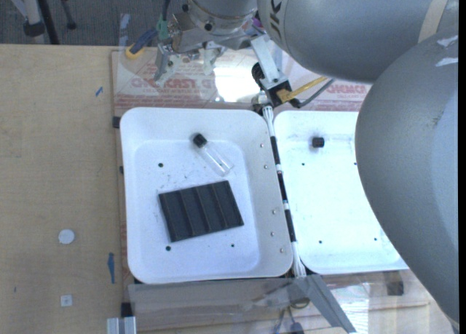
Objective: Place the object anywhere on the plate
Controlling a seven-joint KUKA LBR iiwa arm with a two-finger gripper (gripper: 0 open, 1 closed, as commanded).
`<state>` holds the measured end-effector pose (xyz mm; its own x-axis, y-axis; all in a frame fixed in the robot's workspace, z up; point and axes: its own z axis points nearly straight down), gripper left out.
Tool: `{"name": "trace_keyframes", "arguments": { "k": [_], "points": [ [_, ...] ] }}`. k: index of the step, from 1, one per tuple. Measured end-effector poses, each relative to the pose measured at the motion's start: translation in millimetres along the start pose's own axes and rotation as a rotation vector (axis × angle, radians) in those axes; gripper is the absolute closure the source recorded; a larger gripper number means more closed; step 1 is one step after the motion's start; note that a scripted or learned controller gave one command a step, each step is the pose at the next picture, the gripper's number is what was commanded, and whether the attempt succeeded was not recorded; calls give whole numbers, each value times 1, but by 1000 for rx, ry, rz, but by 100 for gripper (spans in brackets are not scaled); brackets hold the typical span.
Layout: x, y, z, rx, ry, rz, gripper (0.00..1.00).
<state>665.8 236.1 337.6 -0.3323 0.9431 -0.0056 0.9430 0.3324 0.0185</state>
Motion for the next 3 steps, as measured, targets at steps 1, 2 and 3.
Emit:
{"name": "trace_keyframes", "arguments": {
  "k": [1, 2, 3],
  "points": [
    [1, 1, -11, -5, -2, -2, 100],
    [2, 1, -11, -5, -2, -3, 0],
    [3, 2, -23, -10, -4, -4, 100]
  ]
}}
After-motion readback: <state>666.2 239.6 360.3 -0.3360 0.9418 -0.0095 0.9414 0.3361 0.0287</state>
